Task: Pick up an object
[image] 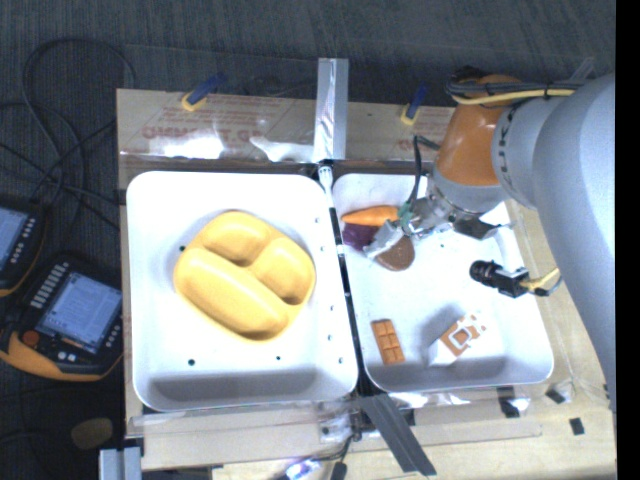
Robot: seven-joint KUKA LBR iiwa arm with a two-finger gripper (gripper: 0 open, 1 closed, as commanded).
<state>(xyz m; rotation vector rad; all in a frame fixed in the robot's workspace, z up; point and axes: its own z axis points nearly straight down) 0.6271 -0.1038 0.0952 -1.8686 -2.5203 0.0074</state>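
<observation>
Nearest me, brown block [387,340] lies untouched below gripper [402,230], which hovers over brown lump [396,254], grip state unclear; reaching stage, descent and closing next.

Dark grey carpet floor [250,18] around counter [140,108]. Black cables [60,78] loop on floor past counter's left edge. Two handheld pendants with screens [65,313] lie left of counter. Blue clamps [203,91] at counter's far edge. Even overhead light.

The arm [570,158] ran off the right edge. It hid the right bin's [520,363] far corner. The gripper's [400,230] fingers were too blurred to tell apart.
</observation>
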